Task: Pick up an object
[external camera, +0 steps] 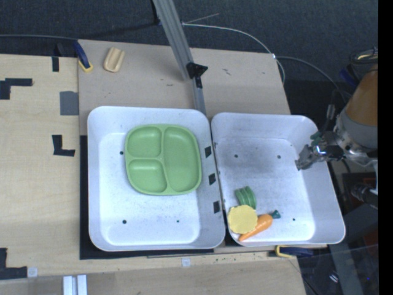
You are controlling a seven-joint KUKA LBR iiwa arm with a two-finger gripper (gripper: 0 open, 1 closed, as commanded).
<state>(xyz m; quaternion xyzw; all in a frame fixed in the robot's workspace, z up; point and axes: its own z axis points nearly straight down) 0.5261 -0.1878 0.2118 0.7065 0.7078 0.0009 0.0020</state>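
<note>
Nearest the camera, in the right bin's (319, 226) front-left corner, a carrot (260, 224) touches a yellow disc (242, 217), with a green piece (246, 196) just behind. Crowded so, they could foil a grasp: fingers may strike the wall, or nudge one toy into another. Farther back at the right rim, the end effector (307, 157) hangs well apart from them, whether clenched or released I cannot tell. Left bin (98, 165) holds a green plate (163, 158), flat and hard to pinch.
</note>
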